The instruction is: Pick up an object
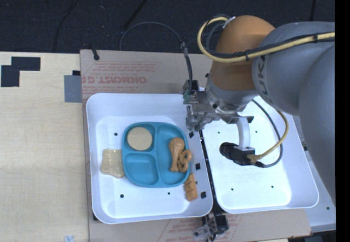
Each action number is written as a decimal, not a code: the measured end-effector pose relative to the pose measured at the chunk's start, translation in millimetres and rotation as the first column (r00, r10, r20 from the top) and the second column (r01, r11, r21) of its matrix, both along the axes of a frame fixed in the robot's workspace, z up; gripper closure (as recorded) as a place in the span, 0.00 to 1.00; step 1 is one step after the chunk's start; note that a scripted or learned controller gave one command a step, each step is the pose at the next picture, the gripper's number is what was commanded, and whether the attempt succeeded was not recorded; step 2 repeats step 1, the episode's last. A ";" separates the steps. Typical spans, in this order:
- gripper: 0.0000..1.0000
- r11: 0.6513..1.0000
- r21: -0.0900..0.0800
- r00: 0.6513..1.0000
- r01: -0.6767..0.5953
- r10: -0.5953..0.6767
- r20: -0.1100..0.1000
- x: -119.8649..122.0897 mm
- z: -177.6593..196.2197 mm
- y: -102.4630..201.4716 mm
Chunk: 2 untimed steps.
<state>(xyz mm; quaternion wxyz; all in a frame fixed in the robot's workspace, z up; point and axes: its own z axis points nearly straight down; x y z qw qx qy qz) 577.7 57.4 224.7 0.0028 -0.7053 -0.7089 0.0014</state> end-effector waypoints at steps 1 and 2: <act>1.00 1.000 -0.001 1.000 0.001 -0.001 0.000 -27.1 9.1 44.9; 1.00 1.000 -0.001 1.000 0.001 -0.001 0.000 -27.1 9.1 44.9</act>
